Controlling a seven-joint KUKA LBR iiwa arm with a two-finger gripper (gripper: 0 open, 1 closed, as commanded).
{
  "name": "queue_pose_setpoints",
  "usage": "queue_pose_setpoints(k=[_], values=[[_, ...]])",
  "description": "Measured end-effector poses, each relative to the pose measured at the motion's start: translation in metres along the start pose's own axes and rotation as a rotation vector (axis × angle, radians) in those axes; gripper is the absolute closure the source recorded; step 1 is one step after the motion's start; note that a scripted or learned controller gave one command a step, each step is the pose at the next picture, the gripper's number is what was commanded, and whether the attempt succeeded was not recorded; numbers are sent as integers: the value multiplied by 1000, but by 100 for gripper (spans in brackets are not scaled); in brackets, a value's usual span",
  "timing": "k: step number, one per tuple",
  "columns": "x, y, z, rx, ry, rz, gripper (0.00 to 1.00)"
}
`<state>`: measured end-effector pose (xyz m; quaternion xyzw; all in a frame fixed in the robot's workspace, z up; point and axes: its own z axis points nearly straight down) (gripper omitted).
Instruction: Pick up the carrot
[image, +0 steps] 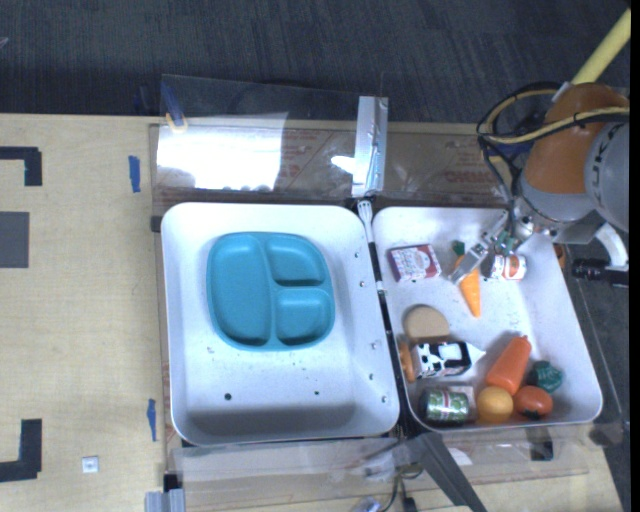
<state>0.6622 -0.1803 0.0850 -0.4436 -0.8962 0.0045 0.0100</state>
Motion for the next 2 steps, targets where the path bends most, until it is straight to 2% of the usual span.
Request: queue_pose_setpoints(k=[1,2], values=[[-3,4,-14,-16,-20,-1,100],[69,10,-111,-22,-23,-210,100]])
